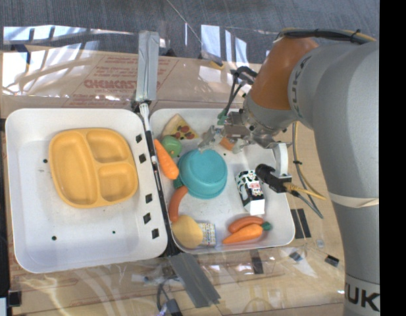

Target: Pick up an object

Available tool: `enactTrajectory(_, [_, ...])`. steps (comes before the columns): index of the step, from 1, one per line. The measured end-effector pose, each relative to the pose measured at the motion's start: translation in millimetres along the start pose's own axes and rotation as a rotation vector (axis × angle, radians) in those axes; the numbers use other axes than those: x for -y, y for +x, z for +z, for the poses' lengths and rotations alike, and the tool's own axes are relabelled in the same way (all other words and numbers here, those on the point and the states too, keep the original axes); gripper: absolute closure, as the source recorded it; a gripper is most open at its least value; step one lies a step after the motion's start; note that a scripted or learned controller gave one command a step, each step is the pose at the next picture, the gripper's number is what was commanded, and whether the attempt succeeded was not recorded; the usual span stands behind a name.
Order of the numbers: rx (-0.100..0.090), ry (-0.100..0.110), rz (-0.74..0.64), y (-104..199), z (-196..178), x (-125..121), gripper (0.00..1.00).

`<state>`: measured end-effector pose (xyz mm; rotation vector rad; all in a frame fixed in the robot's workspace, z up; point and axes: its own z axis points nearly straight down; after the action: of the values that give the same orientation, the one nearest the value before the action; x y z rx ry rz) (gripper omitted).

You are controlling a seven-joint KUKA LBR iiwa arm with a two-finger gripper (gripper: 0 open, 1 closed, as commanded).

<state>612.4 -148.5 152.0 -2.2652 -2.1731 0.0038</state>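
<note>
The right bin (279, 210) holds the loose objects. A teal bowl (203, 174) lies in its middle, with a black-and-white milk carton (251, 191) to its right. An orange carrot (166, 160) and a green piece (171, 145) lie along the left wall, below a pizza slice (179, 127). A red sausage (177, 203), a yellow fruit (187, 231) and two more carrots (246, 230) lie toward the front. My gripper (222, 137) hangs low at the back of this bin, just above the bowl's far rim, with a small orange bit beside it.
The left bin (31, 229) holds a yellow divided plate (93, 165). A grey taped divider (147, 64) runs between the bins at the back. My arm's thick grey body (347, 110) covers the right side of the bench, and cables trail near the right bin's right wall.
</note>
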Motion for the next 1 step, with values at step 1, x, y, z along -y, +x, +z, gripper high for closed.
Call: enactTrajectory(1, [0.000,0.003,0.077,-2.4,61.9,-43.7,0.00])
